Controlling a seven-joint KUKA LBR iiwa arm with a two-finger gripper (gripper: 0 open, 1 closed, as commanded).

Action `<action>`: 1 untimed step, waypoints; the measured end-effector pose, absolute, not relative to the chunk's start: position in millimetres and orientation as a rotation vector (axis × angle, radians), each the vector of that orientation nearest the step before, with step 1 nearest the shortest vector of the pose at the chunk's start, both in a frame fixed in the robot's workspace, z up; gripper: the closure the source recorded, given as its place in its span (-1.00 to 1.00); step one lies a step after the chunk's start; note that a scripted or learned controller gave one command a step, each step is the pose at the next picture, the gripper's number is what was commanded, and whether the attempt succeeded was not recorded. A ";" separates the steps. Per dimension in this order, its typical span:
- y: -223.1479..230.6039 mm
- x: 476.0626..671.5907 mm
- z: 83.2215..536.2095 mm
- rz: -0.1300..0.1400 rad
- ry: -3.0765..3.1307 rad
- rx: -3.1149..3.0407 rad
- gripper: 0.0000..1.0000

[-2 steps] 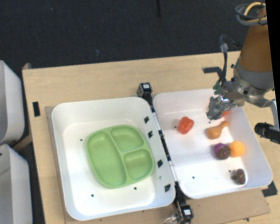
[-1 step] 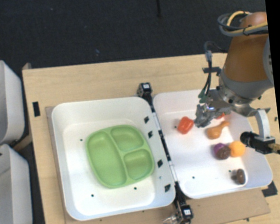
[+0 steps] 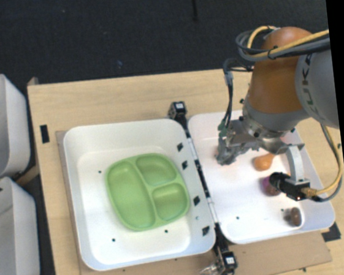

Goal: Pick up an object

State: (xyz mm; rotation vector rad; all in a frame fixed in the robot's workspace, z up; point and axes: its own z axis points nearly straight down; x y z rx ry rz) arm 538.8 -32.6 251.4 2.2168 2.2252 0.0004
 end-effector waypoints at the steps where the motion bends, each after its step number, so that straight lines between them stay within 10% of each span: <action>1: 26.5 529.7 249.6 0.000 2.227 2.216 1.00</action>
